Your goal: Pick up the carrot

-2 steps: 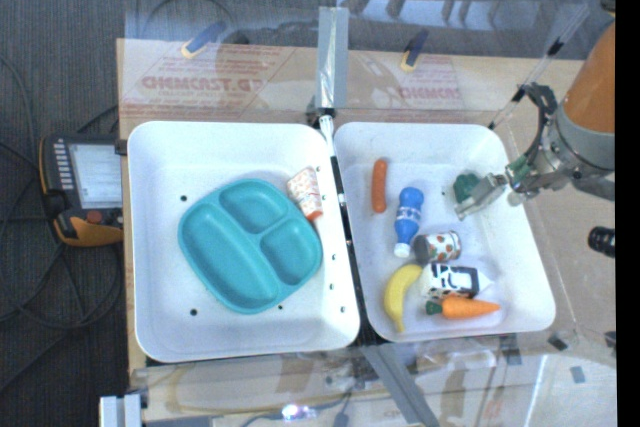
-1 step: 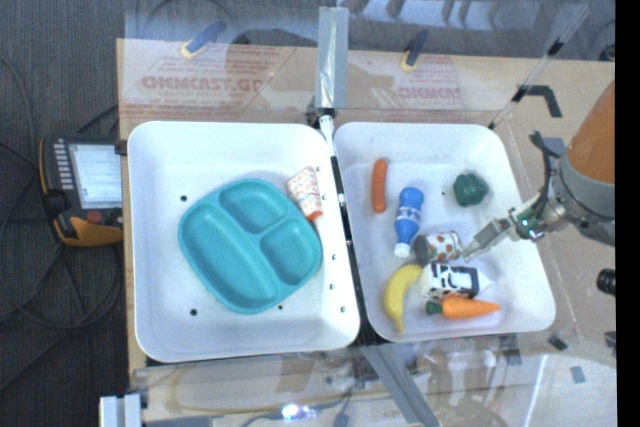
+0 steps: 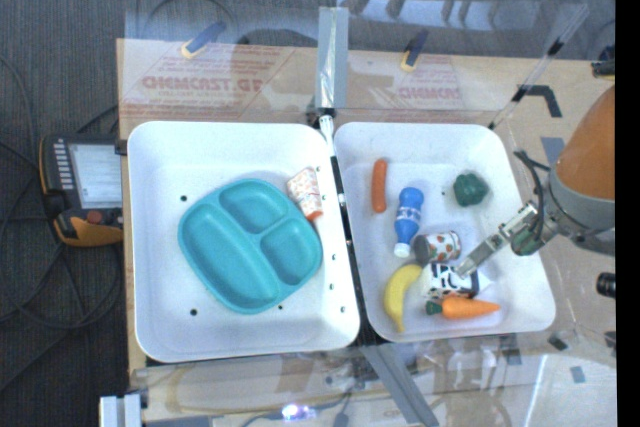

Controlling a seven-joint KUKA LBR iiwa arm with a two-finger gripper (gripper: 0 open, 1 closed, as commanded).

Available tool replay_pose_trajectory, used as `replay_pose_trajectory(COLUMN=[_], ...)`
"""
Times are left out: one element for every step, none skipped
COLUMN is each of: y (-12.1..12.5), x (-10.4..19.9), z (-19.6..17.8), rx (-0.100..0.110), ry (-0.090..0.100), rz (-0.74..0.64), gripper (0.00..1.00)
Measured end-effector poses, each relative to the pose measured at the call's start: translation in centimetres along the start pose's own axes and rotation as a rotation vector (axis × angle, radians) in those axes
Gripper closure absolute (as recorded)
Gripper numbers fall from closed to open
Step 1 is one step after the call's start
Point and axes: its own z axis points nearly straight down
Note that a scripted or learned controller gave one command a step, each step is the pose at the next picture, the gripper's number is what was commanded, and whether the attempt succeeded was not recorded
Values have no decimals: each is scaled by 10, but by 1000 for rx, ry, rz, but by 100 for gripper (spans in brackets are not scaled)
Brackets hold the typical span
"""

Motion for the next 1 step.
replay_pose_trajectory(y=[45], x=[37], z=[16], rx=[1], ry=[1], rz=[148], gripper=[0])
